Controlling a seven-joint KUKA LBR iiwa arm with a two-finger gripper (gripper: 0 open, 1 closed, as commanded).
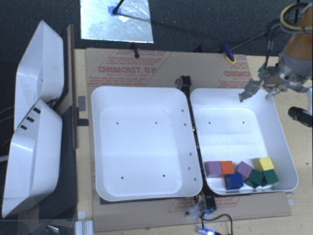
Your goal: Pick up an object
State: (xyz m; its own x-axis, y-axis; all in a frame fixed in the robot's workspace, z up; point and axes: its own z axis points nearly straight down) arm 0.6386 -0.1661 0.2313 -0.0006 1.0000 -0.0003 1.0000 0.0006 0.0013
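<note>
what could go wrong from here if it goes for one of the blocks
1. The blocks, among them the orange block, blue block and yellow block, sit packed together, so the hand could nudge neighbours or close on two at once.
2. They crowd the near wall of the right bin, so a finger might strike the rim.
3. The hand hangs over the bin's far edge, well away from the cluster, so a badly aimed descent may close on nothing.

Left bin (142, 141): lying beside the right bin (274, 126), their inner rims touching.
Blocks (240, 173): sitting clustered in the right bin's near edge, several touching.
Gripper (257, 89): hanging over the right bin's far right corner, well apart from the blocks.
Bench (161, 65): bearing both bins.
</note>
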